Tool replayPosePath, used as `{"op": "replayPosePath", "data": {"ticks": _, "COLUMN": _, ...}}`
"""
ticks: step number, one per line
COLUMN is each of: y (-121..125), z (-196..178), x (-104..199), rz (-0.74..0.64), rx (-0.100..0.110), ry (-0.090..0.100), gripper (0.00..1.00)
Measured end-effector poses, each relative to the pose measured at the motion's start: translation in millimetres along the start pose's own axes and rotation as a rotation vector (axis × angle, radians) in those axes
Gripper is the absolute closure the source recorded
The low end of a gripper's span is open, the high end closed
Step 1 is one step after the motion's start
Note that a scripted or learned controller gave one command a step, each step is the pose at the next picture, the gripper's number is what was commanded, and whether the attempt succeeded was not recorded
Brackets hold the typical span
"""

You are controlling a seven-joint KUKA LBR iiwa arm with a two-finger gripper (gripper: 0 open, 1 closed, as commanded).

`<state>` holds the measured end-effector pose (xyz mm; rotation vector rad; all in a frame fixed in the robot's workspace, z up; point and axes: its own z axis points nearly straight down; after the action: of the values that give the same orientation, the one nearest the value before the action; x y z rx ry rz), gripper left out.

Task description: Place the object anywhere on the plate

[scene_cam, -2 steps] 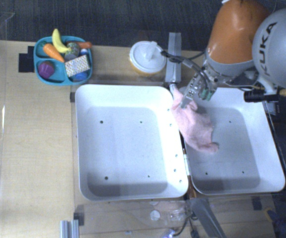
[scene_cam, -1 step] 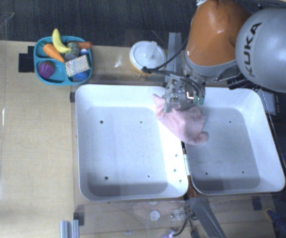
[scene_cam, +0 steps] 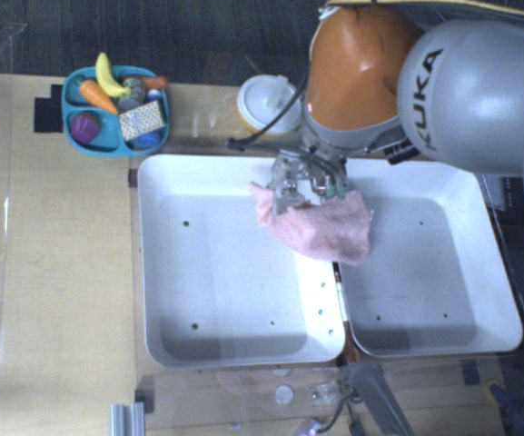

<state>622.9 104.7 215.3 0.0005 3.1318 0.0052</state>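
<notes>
One hand (scene_cam: 309,185) pinches a pink cloth (scene_cam: 321,225), which hangs over the rim between the left bin (scene_cam: 166,243) and right bin (scene_cam: 461,271) | step: carrying, by my reading | plate: blue divided tray (scene_cam: 75,142) at desk's far left, full of toy food | next: travel far-left, release above it

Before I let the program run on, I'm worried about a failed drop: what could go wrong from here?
The pink cloth hangs from the gripper over the seam between the two white bins, so a release here could drape it across both rims. The blue plate sits far off and already carries toy food, which the cloth could knock.
</notes>
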Motion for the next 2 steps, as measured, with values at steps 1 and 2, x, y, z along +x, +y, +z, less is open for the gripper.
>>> {"op": "replayPosePath", "data": {"ticks": 1, "y": 60.3, "z": -5.4, "x": 16.8, "rz": -0.004, "rx": -0.001, "ry": 0.001, "gripper": 1.0}}
{"op": "replayPosePath", "data": {"ticks": 2, "y": 109.5, "z": -9.5, "x": 34.2, "rz": -0.002, "rx": -0.001, "ry": 0.002, "gripper": 1.0}}
